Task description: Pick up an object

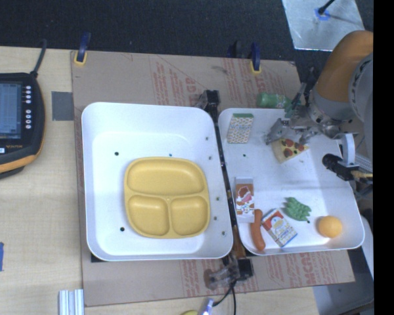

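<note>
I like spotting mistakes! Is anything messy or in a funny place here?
Mostly tidy. One small oddity: a green item sits outside the right bin, on the cardboard past its far edge, while the other toys lie inside. The yellow tray sits flat in the left bin. Nothing looks spilled or broken.

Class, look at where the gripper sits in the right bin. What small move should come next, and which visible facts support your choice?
Probably a short, straight descent onto the pizza slice. The gripper sits at the slice's upper edge in the right bin, with nothing visibly held between its fingers. The nearest neighbour, the patterned card, lies apart to the camera's left, so lowering seems unlikely to disturb it.
</note>
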{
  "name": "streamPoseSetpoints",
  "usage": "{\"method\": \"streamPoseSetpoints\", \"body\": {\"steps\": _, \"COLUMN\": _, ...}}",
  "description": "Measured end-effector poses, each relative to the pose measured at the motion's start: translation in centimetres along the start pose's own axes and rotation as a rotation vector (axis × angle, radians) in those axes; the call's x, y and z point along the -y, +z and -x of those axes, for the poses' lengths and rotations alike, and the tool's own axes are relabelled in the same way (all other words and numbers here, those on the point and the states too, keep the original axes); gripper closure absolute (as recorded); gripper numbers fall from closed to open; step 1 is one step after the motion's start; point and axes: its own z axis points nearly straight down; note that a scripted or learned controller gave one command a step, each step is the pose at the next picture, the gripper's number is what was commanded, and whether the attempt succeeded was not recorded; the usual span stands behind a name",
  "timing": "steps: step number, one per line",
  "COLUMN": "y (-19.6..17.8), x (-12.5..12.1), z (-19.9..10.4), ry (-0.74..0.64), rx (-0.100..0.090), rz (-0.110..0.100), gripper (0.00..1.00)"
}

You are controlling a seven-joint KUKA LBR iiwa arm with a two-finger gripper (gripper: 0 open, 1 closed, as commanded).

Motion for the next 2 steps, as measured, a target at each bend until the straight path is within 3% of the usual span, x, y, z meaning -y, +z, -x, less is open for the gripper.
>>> {"method": "streamPoseSetpoints", "body": {"steps": 1, "y": -1.33, "x": -0.19, "z": 0.02, "ry": -0.003, "rx": 0.0, "rz": 0.004, "gripper": 1.0}}
{"method": "streamPoseSetpoints", "body": {"steps": 2, "y": -1.31, "x": -0.18, "z": 0.01, "ry": -0.003, "rx": -0.001, "rz": 0.003, "gripper": 0.0}}
